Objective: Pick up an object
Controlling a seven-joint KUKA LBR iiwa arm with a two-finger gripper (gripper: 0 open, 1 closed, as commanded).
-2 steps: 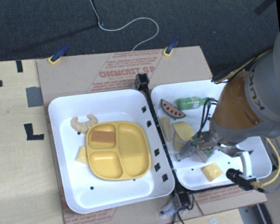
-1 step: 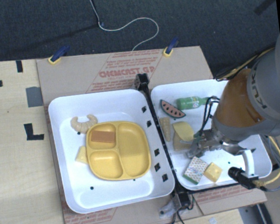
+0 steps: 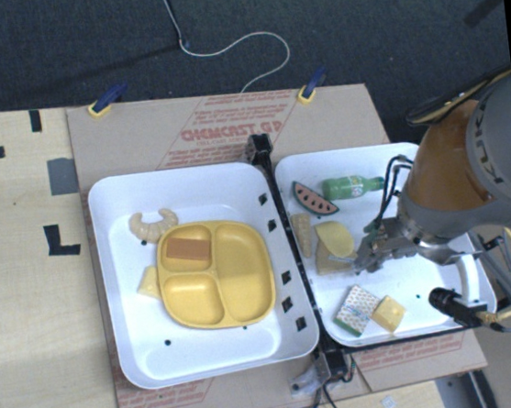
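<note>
My gripper (image 3: 370, 259) is low in the right bin (image 3: 417, 317), just right of a pale yellow piece (image 3: 335, 238). Its tips sit close to that piece and a tan block (image 3: 327, 262) beneath it. A watermelon slice (image 3: 314, 199) and a green bottle (image 3: 349, 186) lie at the far side of the right bin. A checkered green-and-white packet (image 3: 355, 309) and a yellow cheese wedge (image 3: 388, 313) rest near the front wall.
The left bin (image 3: 118, 289) holds a yellow divided tray (image 3: 232, 280) with a brown block (image 3: 187, 247) in one compartment, a croissant (image 3: 150, 223) behind it and a pale wedge (image 3: 148, 282) at its left. The arm's grey and orange body (image 3: 460, 173) overhangs the right bin's right side.
</note>
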